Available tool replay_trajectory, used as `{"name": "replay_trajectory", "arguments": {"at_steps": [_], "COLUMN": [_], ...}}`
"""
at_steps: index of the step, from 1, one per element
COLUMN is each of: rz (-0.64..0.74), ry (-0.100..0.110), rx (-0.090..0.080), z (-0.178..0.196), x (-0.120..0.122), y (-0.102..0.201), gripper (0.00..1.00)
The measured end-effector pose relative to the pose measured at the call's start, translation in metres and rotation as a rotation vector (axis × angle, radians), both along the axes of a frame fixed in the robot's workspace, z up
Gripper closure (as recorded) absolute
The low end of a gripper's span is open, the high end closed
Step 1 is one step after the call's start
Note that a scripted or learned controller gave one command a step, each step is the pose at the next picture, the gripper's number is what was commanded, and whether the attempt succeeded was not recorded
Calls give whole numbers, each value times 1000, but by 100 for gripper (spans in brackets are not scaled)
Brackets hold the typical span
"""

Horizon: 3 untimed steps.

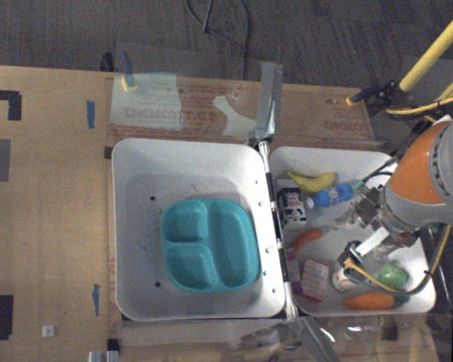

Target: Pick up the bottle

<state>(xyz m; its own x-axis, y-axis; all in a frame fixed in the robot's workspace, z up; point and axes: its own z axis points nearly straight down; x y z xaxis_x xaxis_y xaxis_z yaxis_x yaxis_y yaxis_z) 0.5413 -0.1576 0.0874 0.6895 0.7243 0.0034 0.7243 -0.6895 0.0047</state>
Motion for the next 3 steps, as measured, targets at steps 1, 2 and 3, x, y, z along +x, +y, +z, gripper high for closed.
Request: {"name": "replay_trajectory", "arguments": {"at_steps": [1,2,3], "rz": [-1,-18,-243], "ry": [2,8,7], "rx": [-3,1,1], "z": [10,120,180], "x": [-1,49,81], "y": [-2,55,91], "gripper": [100,100,100]}}
